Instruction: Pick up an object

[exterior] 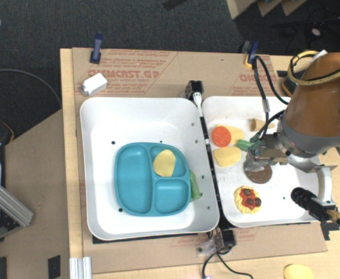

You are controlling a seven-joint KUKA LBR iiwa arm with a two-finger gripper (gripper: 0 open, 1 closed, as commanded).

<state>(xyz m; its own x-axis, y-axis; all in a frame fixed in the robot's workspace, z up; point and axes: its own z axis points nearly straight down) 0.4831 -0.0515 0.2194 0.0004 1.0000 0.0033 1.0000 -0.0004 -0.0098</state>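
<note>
My gripper point(258, 160) hangs low over the middle of the right bin point(286, 217), directly above a brown round disc point(260, 175) whose top edge it hides. A green piece point(243, 144) pokes out at the gripper's left side. To its left lie a red-orange round piece point(221, 136) and pale yellow pieces point(226, 156). A small toy pizza point(247, 199) with red toppings lies nearer the front of that bin.
In the left bin point(100, 132) sits a teal divided plate point(136, 179) with a yellow oval point(164, 163) in its upper right compartment and a green piece point(193, 186) by its right rim. A small brown bit point(254, 123) lies at the right bin's back.
</note>
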